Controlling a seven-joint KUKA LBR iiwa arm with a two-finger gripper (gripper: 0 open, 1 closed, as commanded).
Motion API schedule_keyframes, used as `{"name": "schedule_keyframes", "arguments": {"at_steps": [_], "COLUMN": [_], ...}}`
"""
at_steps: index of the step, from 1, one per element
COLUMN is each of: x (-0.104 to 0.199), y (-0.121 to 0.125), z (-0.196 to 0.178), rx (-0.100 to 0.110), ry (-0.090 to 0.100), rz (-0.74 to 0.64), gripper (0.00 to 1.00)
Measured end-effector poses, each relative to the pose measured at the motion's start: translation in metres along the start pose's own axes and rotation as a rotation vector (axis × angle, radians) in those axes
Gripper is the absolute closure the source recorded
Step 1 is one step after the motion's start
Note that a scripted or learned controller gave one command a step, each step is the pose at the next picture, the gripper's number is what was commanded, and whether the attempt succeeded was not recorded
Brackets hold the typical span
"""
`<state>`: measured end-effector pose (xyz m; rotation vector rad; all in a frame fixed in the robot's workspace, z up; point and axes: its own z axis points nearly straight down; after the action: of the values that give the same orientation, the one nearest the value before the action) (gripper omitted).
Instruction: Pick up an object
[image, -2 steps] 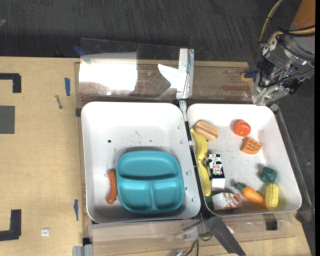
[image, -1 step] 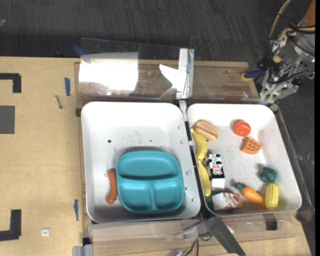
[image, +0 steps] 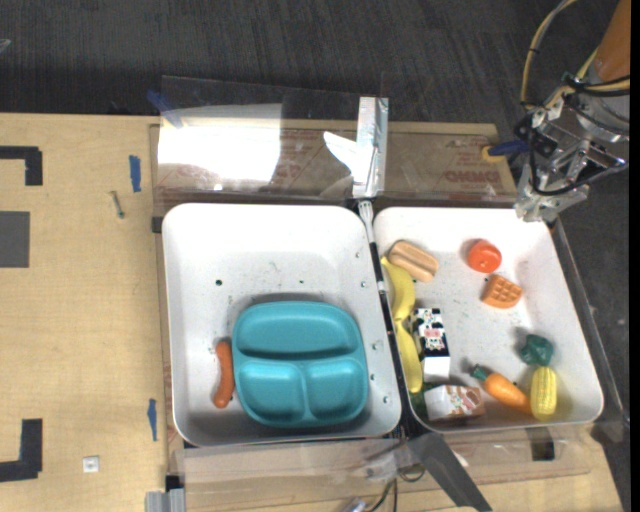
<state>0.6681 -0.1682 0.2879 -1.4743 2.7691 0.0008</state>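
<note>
Nearest camera: milk carton (image: 455, 401) at the right bin (image: 575, 300) front rim, at 6 o'clock in that bin.
Gripper: gripper (image: 535, 205) hovers over the bin's 1 o'clock corner; whether it is apart or together, I cannot tell.
Nearest candidate: tomato (image: 484, 256) lies toward 7 o'clock from the gripper, near, apart from its neighbours.
Beyond it: waffle (image: 502, 291), then corn (image: 543, 390), long axis 12-to-6.
Judgement: a short reach down-left favours the tomato.
Left bin: teal tray (image: 298, 362), sausage (image: 223, 374) at its 9 o'clock.

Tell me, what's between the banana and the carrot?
In the camera view, between the banana and the carrot sits a small black-and-white cow carton, with a white block just below it.
</note>
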Motion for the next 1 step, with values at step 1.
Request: {"name": "schedule_keyframes", "arguments": {"at_steps": [1], "x": [-0.0056], "y": [0.0038], "z": [0.0031], "rx": [0.002], "ry": [0.000], "rz": [-0.107], "gripper": [1.00]}}
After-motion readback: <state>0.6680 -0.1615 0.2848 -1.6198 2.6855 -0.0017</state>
